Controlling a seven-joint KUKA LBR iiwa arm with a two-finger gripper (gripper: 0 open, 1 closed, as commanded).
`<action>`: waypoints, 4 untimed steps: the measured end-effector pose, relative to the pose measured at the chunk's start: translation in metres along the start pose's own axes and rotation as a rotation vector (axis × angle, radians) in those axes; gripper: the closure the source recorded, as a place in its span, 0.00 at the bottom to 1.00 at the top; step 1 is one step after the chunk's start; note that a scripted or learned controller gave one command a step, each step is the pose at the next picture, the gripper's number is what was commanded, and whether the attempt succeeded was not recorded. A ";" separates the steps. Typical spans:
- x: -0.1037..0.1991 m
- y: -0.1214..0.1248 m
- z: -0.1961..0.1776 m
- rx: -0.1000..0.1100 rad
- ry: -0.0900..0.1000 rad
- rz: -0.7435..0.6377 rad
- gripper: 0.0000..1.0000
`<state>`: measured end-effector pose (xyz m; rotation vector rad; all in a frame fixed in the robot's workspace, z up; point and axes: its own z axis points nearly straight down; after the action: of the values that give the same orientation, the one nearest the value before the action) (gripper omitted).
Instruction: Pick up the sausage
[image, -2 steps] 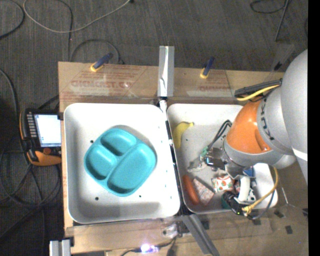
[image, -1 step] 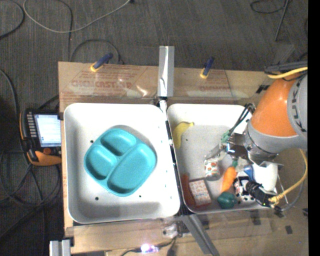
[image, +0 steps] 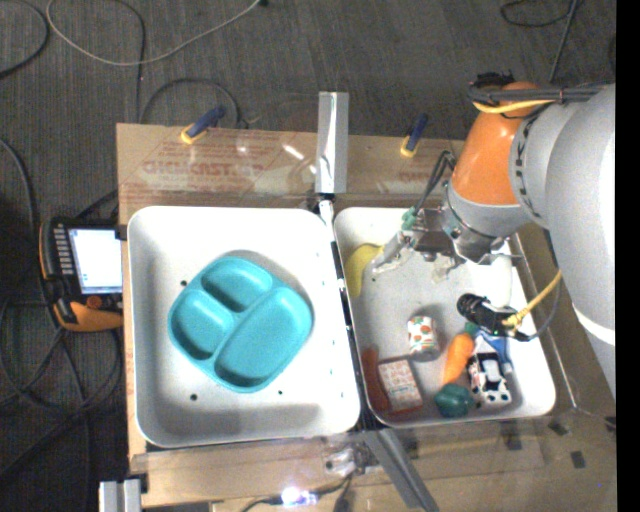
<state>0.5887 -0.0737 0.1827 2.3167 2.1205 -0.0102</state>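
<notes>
Jaws' gap couldn't be read on the gripper (image: 398, 252); nothing seen held. It hung over the right bin's (image: 540, 395) far end. Sausage (image: 369, 372) lay near-left of it, by the left wall, long axis along that wall.

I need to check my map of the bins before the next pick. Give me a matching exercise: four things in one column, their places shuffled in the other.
Things:
1. teal divided plate
2. orange carrot
3. yellow item
4. white cube with coloured spots

Places:
A. right bin, upper-left corner in the view
B. left bin
C. right bin, about the middle
D. right bin, next to the dark green item, on its far side

Pairs: 1-B, 2-D, 3-A, 4-C
</notes>
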 end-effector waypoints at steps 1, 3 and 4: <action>-0.023 -0.019 0.093 -0.009 0.010 0.566 0.00; 0.027 -0.055 0.000 0.001 0.003 0.191 1.00; 0.147 -0.010 -0.016 0.001 0.004 0.055 1.00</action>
<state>0.5916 0.0735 0.1981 2.3765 2.0578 -0.0062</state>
